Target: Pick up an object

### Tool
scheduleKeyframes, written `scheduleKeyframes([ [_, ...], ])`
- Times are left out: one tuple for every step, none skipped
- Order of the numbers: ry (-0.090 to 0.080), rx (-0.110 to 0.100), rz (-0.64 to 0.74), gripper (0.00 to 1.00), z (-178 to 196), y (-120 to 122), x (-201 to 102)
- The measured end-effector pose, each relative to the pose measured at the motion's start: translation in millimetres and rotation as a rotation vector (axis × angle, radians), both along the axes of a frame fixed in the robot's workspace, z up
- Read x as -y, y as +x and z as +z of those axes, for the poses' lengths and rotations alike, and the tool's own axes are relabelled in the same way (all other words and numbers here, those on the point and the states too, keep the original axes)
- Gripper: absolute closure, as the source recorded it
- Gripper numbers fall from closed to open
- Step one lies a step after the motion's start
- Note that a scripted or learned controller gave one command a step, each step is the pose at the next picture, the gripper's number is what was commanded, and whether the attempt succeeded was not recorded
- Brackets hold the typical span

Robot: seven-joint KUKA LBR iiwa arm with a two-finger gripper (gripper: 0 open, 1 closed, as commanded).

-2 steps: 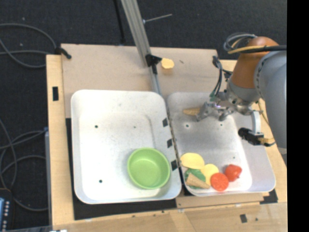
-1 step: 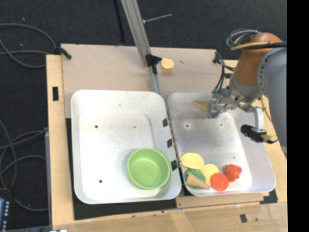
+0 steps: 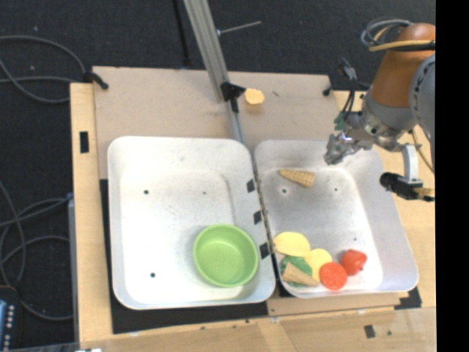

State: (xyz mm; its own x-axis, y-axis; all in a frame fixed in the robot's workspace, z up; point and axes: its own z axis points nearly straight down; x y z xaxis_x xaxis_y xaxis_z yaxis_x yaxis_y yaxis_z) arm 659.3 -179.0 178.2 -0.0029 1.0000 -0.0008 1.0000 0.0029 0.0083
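**Claw poised over the far corner of the right bin**

We see the claw (image 3: 338, 151) hanging above the far right corner of the right bin (image 3: 381, 218), below the arm's orange band. We cannot tell how far it is open, and we see nothing between its tips.

Taking the right bin as our landmark: a tan cone (image 3: 297, 177) lies on its floor toward the far side, near the claw but apart from it. At its near edge sits a cluster of toys touching one another: a yellow piece (image 3: 292, 243), a second yellow piece (image 3: 319, 258), a second cone (image 3: 299, 273) and two red pieces (image 3: 343, 268).

Left of this bin, the left bin (image 3: 146, 174) holds a green bowl (image 3: 226, 254). Beyond the bins a small yellow item (image 3: 254, 96) rests on the worktop (image 3: 146, 101).
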Motion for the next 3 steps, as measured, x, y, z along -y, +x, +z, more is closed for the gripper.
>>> scheduleKeyframes([
  [-0.001, 0.001, 0.001, 1.00, 66, 4, 2],
  [-0.001, 0.000, 0.003, 1.00, 116, 5, 3],
  [0.000, -0.008, 0.003, 1.00, 100, -2, -52],
])
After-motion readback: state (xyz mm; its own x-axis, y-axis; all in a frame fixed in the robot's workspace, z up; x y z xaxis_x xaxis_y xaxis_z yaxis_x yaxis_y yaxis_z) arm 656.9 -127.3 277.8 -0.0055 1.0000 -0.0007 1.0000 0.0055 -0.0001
